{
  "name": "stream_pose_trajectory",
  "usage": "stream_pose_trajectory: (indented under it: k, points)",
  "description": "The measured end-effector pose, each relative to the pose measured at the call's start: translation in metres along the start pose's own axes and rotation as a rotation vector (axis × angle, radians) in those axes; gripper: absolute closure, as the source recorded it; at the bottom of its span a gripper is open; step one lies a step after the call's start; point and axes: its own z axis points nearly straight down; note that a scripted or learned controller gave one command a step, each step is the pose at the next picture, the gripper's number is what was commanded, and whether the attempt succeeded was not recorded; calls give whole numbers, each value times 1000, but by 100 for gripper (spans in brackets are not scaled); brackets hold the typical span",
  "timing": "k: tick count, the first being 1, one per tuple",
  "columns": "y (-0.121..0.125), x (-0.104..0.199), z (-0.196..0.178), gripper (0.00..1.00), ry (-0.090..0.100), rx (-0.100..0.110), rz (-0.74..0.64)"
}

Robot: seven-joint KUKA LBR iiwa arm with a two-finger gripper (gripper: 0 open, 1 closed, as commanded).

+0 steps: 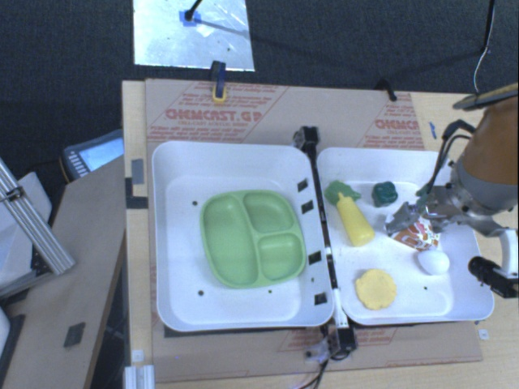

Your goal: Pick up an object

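Viewed from above, the gripper (408,217) hung low in the right bin (466,308), just above a red-and-white packet (421,234), probably its target; its hold could not be told. Nearby lay a yellow bottle (354,218) and a white egg (434,262). A green divided tray (251,238) sat in the left bin (178,177).

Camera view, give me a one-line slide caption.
Robot arm's claw over a red-and-white packet in the right bin, beside a yellow bottle and egg; green tray in left bin.

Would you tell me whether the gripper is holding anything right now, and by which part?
It cannot be told: the gripper sits low over the red-and-white packet in the right bin.
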Motion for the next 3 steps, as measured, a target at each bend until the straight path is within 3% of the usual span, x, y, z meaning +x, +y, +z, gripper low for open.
stream_pose_trajectory:
  k: [1,3]
  points:
    - [3,0,-5,0,-2,-10,-3]
    - [3,-8,106,0,0,-5,0]
